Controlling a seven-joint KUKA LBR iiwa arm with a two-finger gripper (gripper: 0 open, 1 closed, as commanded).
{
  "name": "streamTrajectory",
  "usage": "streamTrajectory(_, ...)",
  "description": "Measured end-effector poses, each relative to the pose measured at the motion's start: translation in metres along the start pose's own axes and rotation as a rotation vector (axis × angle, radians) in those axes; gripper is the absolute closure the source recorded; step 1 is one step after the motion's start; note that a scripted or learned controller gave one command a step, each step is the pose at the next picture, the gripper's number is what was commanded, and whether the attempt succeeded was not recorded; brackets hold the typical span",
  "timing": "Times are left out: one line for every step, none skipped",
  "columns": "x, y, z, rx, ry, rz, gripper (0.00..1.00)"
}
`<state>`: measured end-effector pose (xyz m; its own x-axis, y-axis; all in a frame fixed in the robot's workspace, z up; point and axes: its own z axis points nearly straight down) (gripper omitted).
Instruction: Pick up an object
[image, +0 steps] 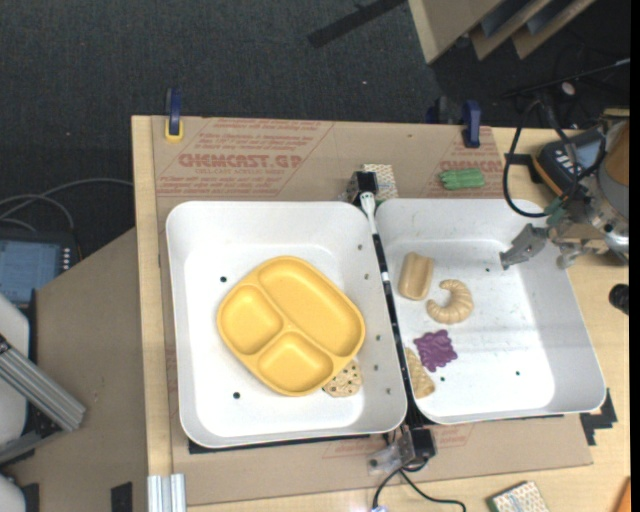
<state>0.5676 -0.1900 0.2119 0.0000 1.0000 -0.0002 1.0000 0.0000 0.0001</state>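
Presently the task stands at its opening stage: nothing has been lifted, and every candidate object rests in its bin. The grey robot arm (600, 205) enters from the right, and its two-finger gripper (535, 246) hovers over the upper right part of the right shallow white bin (560, 340), well apart from the items below and to its left. Whether the jaws are spread or pressed together cannot be told at this angle; no object is seen between them. In the right bin lie a tan cylindrical bread-roll piece (415, 275), a pale curved croissant-shaped toy (452, 301) just beside it, a purple bunch of toy grapes (436, 349) nearer the front, and a tan wedge-shaped piece (420, 378) against the bin's left wall, touching or nearly touching the grapes. The left shallow white bin (195, 300) holds a yellow three-compartment plastic plate (290, 325), with a speckled round cookie-like piece (343, 381) partly tucked under its front edge. A green oblong object (461, 179) sits on the brown cardboard-covered bench (250, 155) behind the bins. In my judgement the whole pick remains: choosing a target, most plausibly the roll or croissant as nearest, then travelling left, descending, closing and lifting.
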Motion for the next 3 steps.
streamTrajectory(0.073,0.034,0.114,0.006,0.004,-0.007,0.0)
streamTrajectory(0.068,0.034,0.097,-0.002,0.0,-0.001,1.0)
streamTrajectory(0.068,0.034,0.098,-0.001,0.0,0.0,0.0)
